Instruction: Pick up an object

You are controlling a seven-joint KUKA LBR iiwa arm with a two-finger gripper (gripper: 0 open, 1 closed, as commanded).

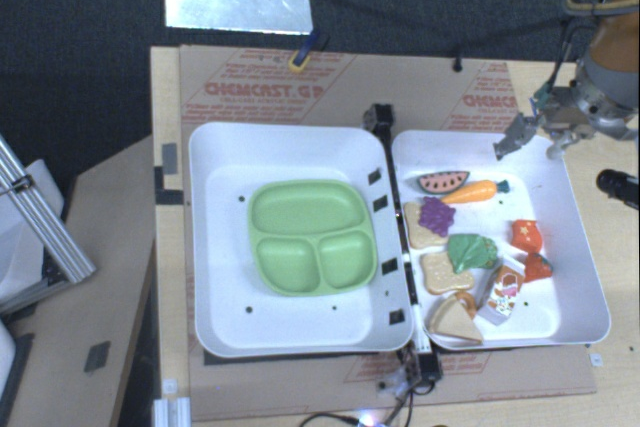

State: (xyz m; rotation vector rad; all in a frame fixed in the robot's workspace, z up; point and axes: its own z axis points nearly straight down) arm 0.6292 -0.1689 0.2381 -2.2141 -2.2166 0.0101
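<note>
- We see toy food lying close together in the right bin (580,300), like the milk carton (503,295) and bread (440,271), easy to reach.
- Farther back lie the carrot (470,192) and watermelon slice (442,181).
- Farthest, the fingers (535,137) hang spread wide over the back edge, holding nothing, maybe ready to drop down.
</note>
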